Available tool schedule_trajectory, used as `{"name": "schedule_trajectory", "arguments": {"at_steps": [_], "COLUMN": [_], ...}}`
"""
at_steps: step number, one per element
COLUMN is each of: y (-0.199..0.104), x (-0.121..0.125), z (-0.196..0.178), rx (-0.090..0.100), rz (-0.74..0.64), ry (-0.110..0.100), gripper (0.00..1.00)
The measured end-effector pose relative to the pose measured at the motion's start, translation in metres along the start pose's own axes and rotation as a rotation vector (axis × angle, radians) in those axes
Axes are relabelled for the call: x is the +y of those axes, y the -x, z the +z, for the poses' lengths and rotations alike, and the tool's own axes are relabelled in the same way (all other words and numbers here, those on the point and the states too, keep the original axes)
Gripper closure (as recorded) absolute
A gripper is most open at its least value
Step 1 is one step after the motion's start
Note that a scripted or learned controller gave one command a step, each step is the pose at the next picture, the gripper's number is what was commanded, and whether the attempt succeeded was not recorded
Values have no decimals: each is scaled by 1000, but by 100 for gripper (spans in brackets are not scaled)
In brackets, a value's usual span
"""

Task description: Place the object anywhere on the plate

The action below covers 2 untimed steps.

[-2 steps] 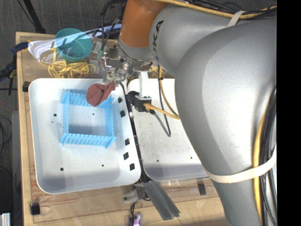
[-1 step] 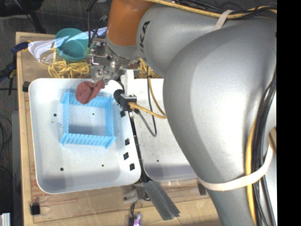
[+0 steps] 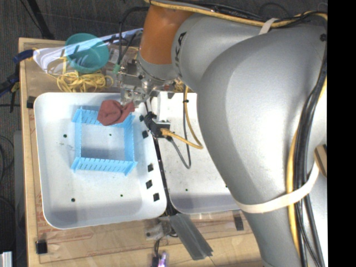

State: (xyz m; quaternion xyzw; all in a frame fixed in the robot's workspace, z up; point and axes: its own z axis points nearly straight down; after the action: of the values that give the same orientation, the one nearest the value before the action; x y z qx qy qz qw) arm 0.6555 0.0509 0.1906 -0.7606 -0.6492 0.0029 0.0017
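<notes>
A dark red, crumpled soft object (image 3: 113, 112) rests over the far right corner of a blue square plate with ridged edges (image 3: 103, 164), which lies in the left bin (image 3: 51, 149). My gripper (image 3: 129, 98) is right at the object's upper right edge, reaching down from the grey arm with the orange band. The gripper's tip is partly hidden by the wrist hardware, so its hold on the object is unclear.
The right bin (image 3: 194, 191) lies largely under the arm. Behind the left bin, on the bench, sit a teal bowl (image 3: 87, 52), a tangle of yellow cord (image 3: 81, 83) and a white cloth (image 3: 47, 57). The left bin's white floor shows around the plate.
</notes>
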Motion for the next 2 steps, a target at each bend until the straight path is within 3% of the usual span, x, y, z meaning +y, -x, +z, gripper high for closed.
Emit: {"name": "schedule_trajectory", "arguments": {"at_steps": [2], "y": [-2], "x": [-1], "z": [-19], "rx": [-1], "rz": [-11], "ry": [-7], "gripper": [100]}}
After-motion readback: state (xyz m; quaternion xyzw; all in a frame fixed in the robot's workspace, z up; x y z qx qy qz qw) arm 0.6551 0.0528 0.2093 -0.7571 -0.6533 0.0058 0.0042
